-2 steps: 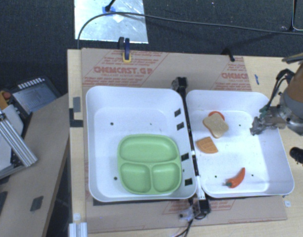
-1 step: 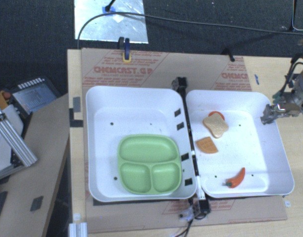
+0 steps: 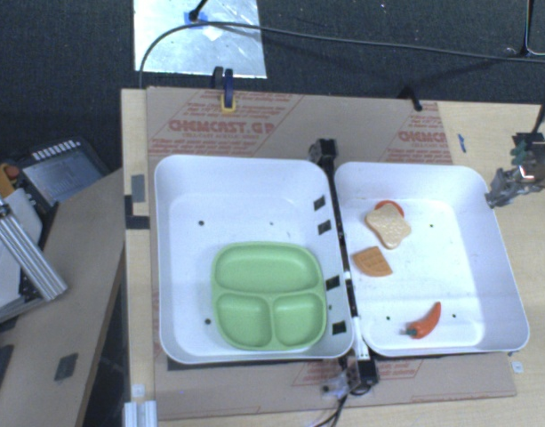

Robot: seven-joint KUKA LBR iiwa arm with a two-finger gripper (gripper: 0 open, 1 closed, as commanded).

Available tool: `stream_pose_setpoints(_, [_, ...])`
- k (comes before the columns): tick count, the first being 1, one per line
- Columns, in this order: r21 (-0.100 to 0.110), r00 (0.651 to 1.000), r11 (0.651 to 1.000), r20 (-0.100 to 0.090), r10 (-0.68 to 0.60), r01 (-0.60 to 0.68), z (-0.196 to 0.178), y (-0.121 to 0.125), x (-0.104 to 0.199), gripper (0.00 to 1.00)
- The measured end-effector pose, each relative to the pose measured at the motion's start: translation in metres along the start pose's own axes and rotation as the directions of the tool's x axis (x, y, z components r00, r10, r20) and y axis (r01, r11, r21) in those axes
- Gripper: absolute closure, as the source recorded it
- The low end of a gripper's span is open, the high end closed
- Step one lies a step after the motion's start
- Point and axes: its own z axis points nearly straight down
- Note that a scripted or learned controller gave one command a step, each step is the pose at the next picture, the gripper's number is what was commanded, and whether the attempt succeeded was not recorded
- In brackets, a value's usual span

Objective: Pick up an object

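A: Right bin (image 3: 485,238), contents: a pale bread slice (image 3: 389,228) overlapping a red round piece (image 3: 390,206); an orange wedge (image 3: 372,261) just beside it; a red-orange chili (image 3: 425,319) near the bin's front edge.
B: Tool (image 3: 521,174): at the counter's right edge, outside the bin, well apart from all four; cut off and blurred; grip state cannot be judged.
A: Left bin (image 3: 179,238): a green divided tray (image 3: 268,294).

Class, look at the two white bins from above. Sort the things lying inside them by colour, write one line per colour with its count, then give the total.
Green: 1, the divided plate in the left bin.
Beige: 1, the bread-shaped slice in the right bin.
Red: 1, the round piece partly under that slice.
Orange: 2, the flat wedge and the chili pepper.
Total: 5
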Motion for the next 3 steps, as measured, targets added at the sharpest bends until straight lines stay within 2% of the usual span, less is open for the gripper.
stream_pose_setpoints(3, [0.005,1.0,1.0,-0.005,-0.005,0.005,0.014,0.017,0.17,1.0])
